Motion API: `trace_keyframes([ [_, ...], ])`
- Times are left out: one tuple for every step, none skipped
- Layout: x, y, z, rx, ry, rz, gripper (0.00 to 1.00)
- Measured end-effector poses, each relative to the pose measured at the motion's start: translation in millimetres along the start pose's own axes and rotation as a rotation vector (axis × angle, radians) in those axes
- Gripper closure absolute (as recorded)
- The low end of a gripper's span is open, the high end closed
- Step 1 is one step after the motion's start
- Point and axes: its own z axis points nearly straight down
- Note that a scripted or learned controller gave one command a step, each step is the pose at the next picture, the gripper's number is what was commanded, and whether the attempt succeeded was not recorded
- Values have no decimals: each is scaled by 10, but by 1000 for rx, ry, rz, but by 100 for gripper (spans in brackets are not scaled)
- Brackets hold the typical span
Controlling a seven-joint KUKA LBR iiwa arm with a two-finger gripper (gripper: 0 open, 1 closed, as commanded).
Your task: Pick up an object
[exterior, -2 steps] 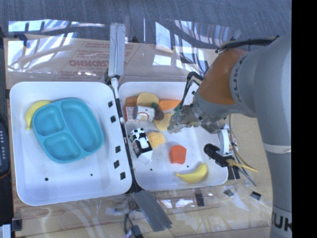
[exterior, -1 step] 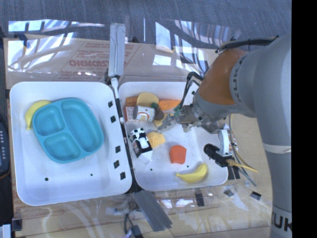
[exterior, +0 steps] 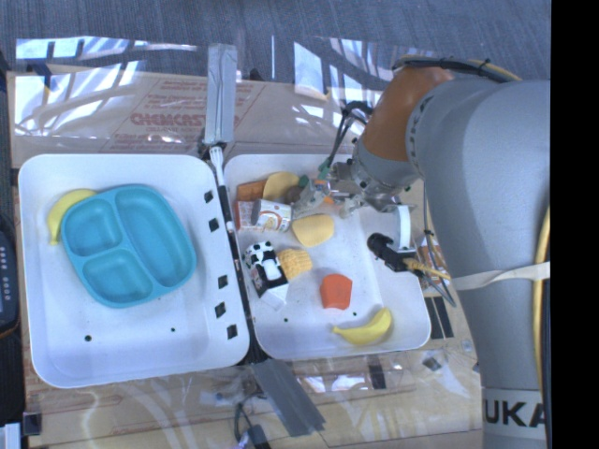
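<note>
My gripper [exterior: 323, 193] reaches down into the back of the right bin [exterior: 398, 318], among a small cluster of items. Right by it lie a tan rounded piece [exterior: 279, 186], a pale yellow piece [exterior: 314, 229] and a small orange-and-white carton [exterior: 260, 215]. Closer to the front of that bin are a black-and-white toy [exterior: 265, 266], a corn cob [exterior: 296, 263], an orange-red block [exterior: 336, 291] and a yellow banana [exterior: 365, 327]. The arm's wrist hides the fingers.
The left bin [exterior: 56, 335] holds a blue divided plate [exterior: 126, 243] with a second yellow banana [exterior: 64, 208] tucked at its left edge. A ridge with black clips [exterior: 227, 269] divides the bins. The grey arm [exterior: 487, 204] covers the right side.
</note>
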Motion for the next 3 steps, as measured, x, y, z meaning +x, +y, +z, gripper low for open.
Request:
trace_keyframes([
  [77,-233,52,9,2,-50,0],
  [561,142,64,15,-2,-121,0],
  [582,147,-35,16,0,-128,100],
])
